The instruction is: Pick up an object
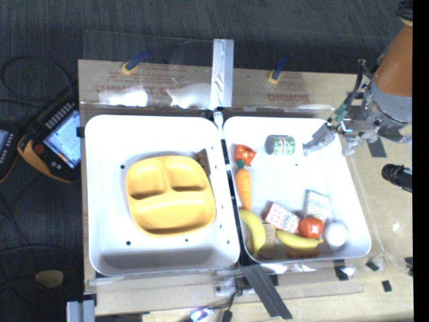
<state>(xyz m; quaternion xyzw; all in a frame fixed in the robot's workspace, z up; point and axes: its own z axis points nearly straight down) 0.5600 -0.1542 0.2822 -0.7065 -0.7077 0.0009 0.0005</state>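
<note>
Left bin [100,180]: I see a yellow tray [171,193]. Right bin [348,180]: carrot [244,188], bananas [295,239], tomato [310,227], green can [280,145] near the back wall. Gripper [335,134] beside the can, holding nothing; jaws' state I cannot tell.

The worktop [389,247] bears two white bins side by side. The left bin [100,200] and right bin [348,173] touch at its middle.

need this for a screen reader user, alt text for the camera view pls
A robot arm's gripper hovers over the right edge of the right bin, near a green can, with a carrot, bananas and a tomato also inside. The left bin holds a yellow divided tray.
</note>
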